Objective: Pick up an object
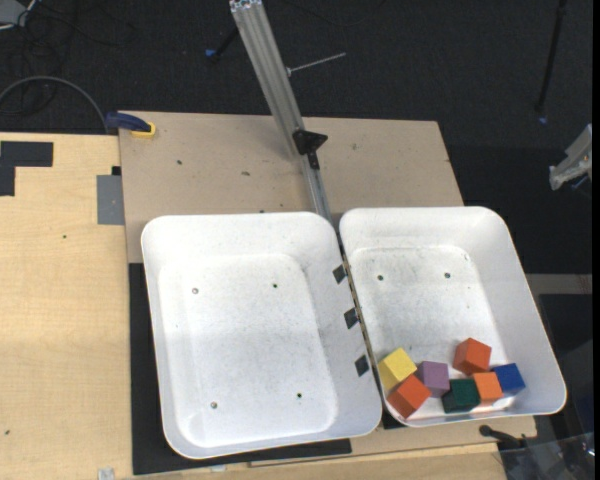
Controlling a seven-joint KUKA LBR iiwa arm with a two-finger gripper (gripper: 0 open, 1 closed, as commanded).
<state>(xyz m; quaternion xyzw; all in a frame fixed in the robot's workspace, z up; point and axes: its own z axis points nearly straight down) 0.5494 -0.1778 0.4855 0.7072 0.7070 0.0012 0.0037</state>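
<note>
The bench carries two shallow white bins side by side, likely so blocks can be picked from one and dropped in the other. The left bin has a bare floor; the right bin holds every block, crowded into its near corner, which will probably make a clean grab awkward.

A slanted metal rail rises beyond the bins. At the far right edge a pale piece of the arm is visible; whether its gripper is released or clenched cannot be told.

The blocks are small, solid-coloured cubes, touching: red block, yellow block, orange block, purple block, green block, blue block.
</note>
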